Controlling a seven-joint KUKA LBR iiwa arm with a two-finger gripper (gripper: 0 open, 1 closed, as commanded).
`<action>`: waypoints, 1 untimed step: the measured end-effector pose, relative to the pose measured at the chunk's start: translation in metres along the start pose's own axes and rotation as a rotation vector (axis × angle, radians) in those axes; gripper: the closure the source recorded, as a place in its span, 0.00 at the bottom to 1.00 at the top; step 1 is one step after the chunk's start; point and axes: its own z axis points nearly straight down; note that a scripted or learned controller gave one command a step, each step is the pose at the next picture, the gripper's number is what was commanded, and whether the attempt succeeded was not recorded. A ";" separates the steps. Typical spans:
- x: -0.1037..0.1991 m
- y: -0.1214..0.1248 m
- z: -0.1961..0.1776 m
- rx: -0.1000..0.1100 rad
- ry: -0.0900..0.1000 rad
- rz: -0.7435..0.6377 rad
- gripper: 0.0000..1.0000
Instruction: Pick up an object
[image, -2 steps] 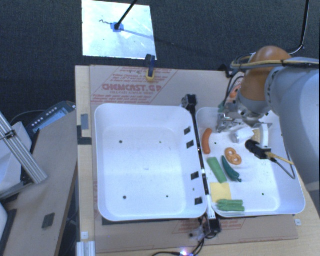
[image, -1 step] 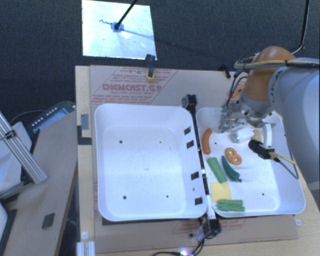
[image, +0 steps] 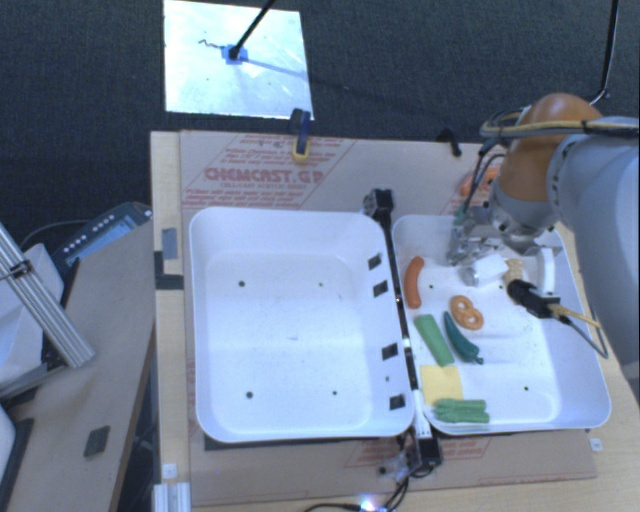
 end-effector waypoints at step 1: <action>-0.023 0.000 0.000 0.000 0.000 0.000 1.00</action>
